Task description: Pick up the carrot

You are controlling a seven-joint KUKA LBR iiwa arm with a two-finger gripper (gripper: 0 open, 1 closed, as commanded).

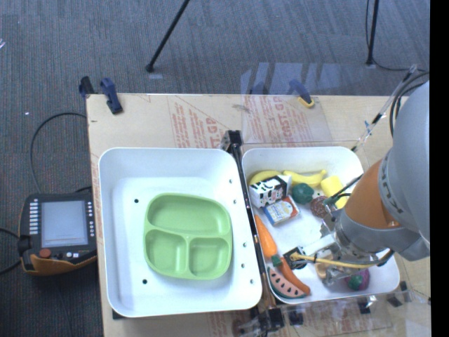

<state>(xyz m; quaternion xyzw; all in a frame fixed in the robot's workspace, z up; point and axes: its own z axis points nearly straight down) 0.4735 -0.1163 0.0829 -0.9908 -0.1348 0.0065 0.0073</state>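
Carrot [266, 239] lies along the left wall of the right bin [351, 154], pointing near to far, a watermelon slice [289, 282] just beyond its near end. Arm [400, 188] hangs over the bin's right side, its jaws [330, 258] low among the toys there; how far apart they stand, cannot tell. Left bin [112, 188] holds a green divided plate [188, 236].

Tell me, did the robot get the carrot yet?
Not yet. The carrot lies along the left wall of the right bin, next to the watermelon slice. The hand is low in that bin, just right of the carrot. Grabbing and lifting it are left.
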